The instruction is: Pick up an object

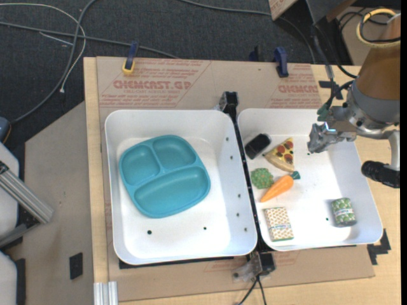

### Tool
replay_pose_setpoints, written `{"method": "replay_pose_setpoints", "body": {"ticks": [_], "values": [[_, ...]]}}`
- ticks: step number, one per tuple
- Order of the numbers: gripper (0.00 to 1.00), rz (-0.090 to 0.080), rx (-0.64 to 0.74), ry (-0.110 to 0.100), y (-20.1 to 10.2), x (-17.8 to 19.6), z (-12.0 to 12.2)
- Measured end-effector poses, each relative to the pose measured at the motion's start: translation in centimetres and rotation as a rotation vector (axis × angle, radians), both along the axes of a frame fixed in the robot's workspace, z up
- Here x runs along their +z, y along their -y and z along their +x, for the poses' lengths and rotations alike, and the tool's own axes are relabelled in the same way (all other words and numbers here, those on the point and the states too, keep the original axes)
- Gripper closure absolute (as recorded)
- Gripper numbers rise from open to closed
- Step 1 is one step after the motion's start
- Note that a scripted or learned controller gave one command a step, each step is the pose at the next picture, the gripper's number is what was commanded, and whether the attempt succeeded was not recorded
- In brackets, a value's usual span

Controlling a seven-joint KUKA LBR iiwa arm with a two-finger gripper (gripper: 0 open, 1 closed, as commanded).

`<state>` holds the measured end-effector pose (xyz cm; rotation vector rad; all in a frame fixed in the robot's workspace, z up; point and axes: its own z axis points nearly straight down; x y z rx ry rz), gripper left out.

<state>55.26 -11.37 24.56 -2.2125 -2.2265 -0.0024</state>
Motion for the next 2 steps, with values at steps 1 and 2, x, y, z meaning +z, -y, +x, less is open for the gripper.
{"method": "replay_pose_setpoints", "body": {"ticks": [1,2], "values": [[1.0,-0.001,-0.002,-0.001,-5.9,-1.0,0.5],[1.0,-0.002,-0.002,0.001,-12.1,-0.8,0.9]]}}
